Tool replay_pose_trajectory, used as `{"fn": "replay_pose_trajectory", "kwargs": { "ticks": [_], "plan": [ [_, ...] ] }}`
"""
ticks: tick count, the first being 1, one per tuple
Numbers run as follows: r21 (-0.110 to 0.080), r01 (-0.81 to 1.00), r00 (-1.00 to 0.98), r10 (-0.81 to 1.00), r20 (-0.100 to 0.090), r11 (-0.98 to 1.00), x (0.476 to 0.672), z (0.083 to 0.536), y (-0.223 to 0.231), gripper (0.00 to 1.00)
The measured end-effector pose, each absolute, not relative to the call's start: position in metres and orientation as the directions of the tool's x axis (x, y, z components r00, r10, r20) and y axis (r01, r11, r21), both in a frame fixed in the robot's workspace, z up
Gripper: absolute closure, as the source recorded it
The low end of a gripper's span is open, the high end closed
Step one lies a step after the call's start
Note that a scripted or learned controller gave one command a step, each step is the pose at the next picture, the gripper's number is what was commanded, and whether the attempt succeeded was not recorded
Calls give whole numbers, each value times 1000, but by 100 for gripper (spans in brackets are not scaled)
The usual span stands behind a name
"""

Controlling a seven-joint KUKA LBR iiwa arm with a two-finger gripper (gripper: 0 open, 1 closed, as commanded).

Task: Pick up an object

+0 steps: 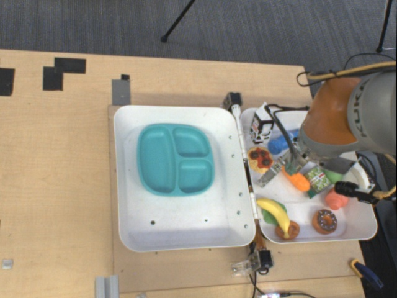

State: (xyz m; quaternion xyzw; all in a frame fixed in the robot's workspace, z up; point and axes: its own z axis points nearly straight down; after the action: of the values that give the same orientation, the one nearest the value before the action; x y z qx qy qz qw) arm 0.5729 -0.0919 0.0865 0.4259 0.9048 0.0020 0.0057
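In the right-hand bin (366, 228), the claw (279, 168) hangs low among a clutter of small toys, reaching in from the grey arm (372, 113) with its orange band (329, 113). Its metal fingers (268, 176) point down and to the left, toward the wall shared with the other bin, but I cannot tell how far apart they stand, nor whether anything sits between them. Just above the fingers lies a red and dark piece (260, 158), touching or nearly touching the claw. A blue object (279, 144) sits beside the wrist, and a white cube with black marks (261, 128) stands near the bin's far corner. An orange carrot-like toy (299, 182) and a green packet (319, 180) lie just right of the claw. A yellow banana (273, 211) rests along the near left wall, with a brown piece (289, 230) at its tip, a chocolate doughnut (325, 221) further right, and a pink lump (337, 200) above that. The left bin (180, 234) holds a teal divided plate (175, 159), lying flat and well apart from the claw. Both bins sit side by side on the pale wooden counter (56, 185).
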Motion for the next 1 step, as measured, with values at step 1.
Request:
{"fn": "replay_pose_trajectory", "kwargs": {
  "ticks": [1],
  "plan": [
    [9, 771, -637, 771, -9, 637, 573, 86, -92, 0]
  ]
}}
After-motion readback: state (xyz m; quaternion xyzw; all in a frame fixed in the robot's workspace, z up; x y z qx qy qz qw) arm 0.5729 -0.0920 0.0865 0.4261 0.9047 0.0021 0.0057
